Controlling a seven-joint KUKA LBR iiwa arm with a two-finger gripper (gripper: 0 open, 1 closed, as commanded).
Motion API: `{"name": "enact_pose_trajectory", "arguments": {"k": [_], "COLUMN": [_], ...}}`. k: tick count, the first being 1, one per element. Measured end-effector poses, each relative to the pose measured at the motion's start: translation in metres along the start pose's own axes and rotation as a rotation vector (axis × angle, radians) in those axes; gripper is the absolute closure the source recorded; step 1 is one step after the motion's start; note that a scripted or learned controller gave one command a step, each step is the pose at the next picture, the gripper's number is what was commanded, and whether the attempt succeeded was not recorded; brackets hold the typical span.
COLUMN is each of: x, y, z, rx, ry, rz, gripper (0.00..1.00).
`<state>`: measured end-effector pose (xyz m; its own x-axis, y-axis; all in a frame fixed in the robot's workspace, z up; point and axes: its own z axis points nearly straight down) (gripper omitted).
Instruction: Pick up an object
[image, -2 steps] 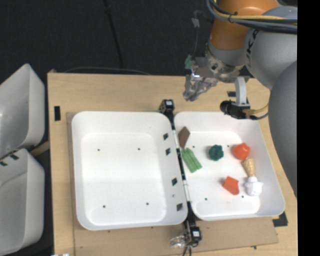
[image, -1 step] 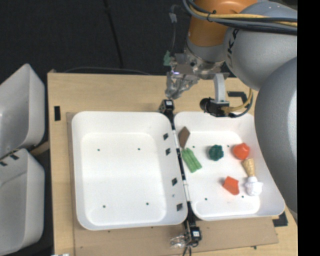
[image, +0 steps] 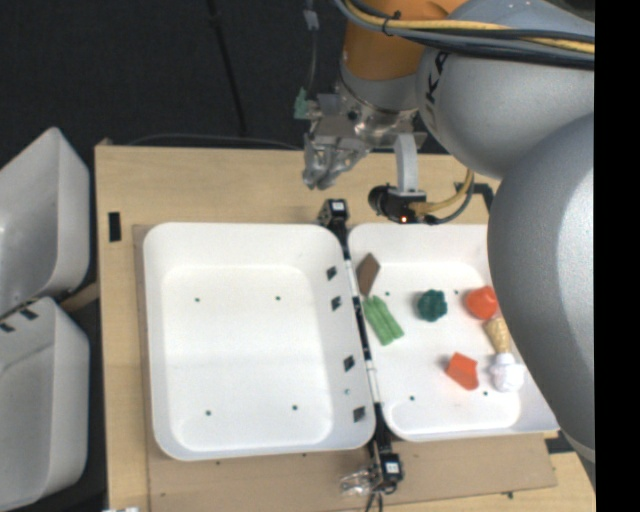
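Note:
The right bin (image: 420, 410) holds several small objects. A brown piece (image: 368, 270) and a light green block (image: 382, 320) lie by its left wall. A dark teal lump (image: 431, 305) sits mid-bin, with a red-orange ball (image: 481, 300) to its right. An orange block (image: 462, 370), a tan piece (image: 497, 335) and a white lump (image: 506, 375) lie toward the right. My gripper (image: 325, 168) hangs high above the bench behind the bins, over the seam between them, with nothing visibly in it.
The left bin (image: 160, 300) stands beside the right one, with black clips along the shared wall (image: 355, 340). The grey arm (image: 540, 200) overhangs the right bin's right side. White housings (image: 40, 230) stand at the far left.

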<state>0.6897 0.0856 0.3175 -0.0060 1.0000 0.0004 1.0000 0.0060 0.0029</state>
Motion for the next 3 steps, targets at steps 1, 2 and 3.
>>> {"name": "enact_pose_trajectory", "arguments": {"k": [1,2,3], "x": [0.045,0.070,0.139], "y": [0.000,-0.028,-0.015], "z": [-0.013,0.016,0.026], "rx": [0.001,0.005,0.001], "ry": [-0.001,-0.002,0.001], "rz": [0.001,0.003,-0.002], "gripper": [1.00,1.00,1.00]}}
